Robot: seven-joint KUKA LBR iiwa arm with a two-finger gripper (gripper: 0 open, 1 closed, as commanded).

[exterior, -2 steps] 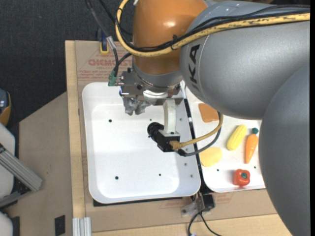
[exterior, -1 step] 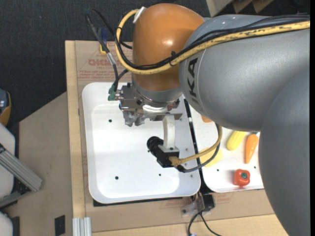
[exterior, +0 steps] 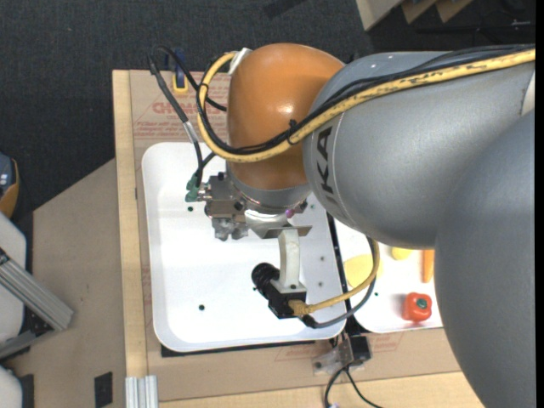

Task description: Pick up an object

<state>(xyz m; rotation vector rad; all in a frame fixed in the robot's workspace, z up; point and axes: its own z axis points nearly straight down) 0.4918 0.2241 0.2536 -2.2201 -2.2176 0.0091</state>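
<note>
Over the left bin (exterior: 170, 253), low above its white floor, sits the hand (exterior: 228, 215), tucked beneath the arm's (exterior: 425, 143) orange wrist dome. From this angle I cannot tell whether the hand is spread or pressed together, and nothing shows as held in it. The floor of that bin around the hand looks bare apart from a few tiny dark specks. The things that could be picked lie in the right bin (exterior: 384, 304), well apart from the hand. One is a yellow piece (exterior: 361, 266) at that bin's near-left side. Its long axis seems to slant from upper right to lower left, though the arm covers part of it. Beside it is an orange strip (exterior: 427, 266), which runs straight up and down the picture with its upper end hidden. Below that sits a compact red-orange lump (exterior: 416, 306) with a green spot, showing no clear long axis. The likeliest failure is that the hand closes on nothing, because it sits over bare floor and not over any object. Pressing lower there could also jam it against the bin and shift the bin on the worktop (exterior: 127, 228).
</note>
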